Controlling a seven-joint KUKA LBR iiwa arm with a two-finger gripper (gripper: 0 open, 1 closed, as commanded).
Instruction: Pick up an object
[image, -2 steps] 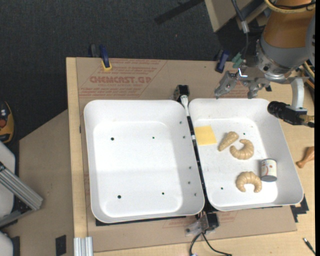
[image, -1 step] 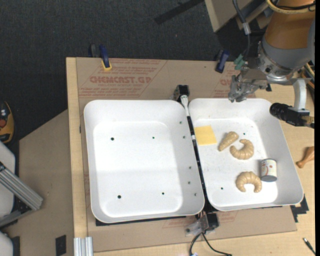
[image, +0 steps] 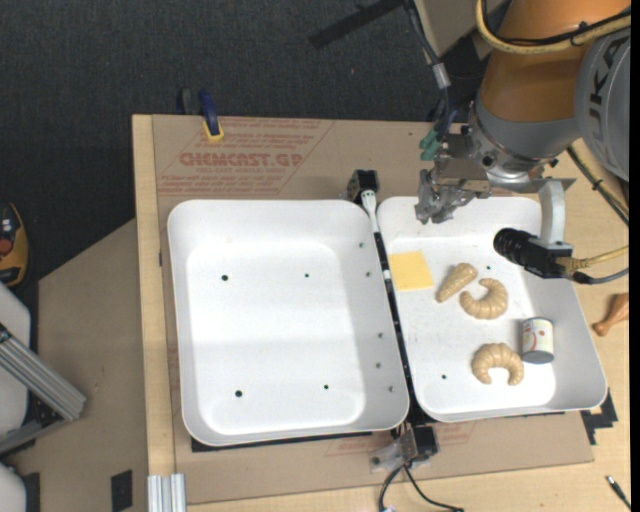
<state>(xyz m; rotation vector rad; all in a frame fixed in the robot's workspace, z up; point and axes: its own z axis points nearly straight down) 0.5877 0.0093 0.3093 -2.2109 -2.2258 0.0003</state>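
Right now the grey arm with its orange band hangs over the far edge of the right-hand shallow white plastic bin (image: 575, 395), and the pincer (image: 437, 208) dangles just above that bin's rim. Nothing sits between its tips; whether they stand apart or together I cannot tell from this angle, dark and bunched as they are.

Everything worth grabbing lies on the near side of the pincer. Closest is a flat yellow square, a cheese-slice-like piece (image: 410, 270), just in front of it and a touch toward the left-hand white bin (image: 200, 400). Beyond that, further toward me and out to the arm's side, are three tan croissant-shaped pastries: a small one (image: 457, 281) touching a curled one (image: 485, 299), and a third (image: 498, 363) well apart, beside a small grey-and-white can lying on its side (image: 537, 340).

My guess is the pincer is parked high at the rim so it can drop straight onto a chosen target. The pastries, bulky, look easier than the flat square.
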